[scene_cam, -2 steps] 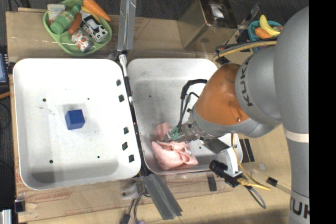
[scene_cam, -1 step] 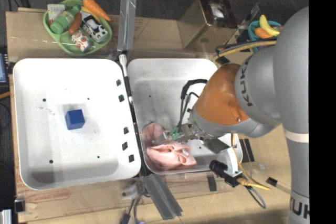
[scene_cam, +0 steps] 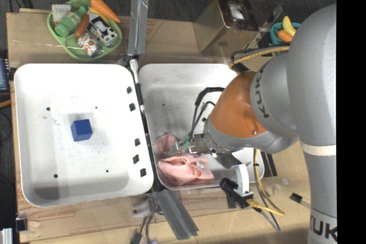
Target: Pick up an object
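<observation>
2 white bins side by side on the bench. Left bin (scene_cam: 34, 140) has 1 blue cube (scene_cam: 82, 130), sitting left of centre on the bin floor, well apart from every wall. Right bin (scene_cam: 171, 80) has 1 pink soft thing (scene_cam: 184, 170) lying crumpled at the near edge, w/ a paler pink bit just above it near the divider; can't tell if that's a 2nd item or part of the same one.

1 arm (scene_cam: 303, 88), grey w/ orange band, comes in from the right and bends down over the right bin. Its gripper (scene_cam: 191, 147) is low in the bin, just above the pink thing and close to touching it. Wrist and orange band cover most of it, so can't tell how wide it's spread or whether it has anything in it.

Beyond the bins, far-left corner of bench: 1 green bowl (scene_cam: 57, 37) full of toy food, incl. 2 orange carrots (scene_cam: 104, 8) and a few small cartons; exact count of the rest is unclear. 1 brown box (scene_cam: 220, 26) stands behind the right bin. Yellow & teal bits sit at the far right beside the arm, too small to name.
</observation>
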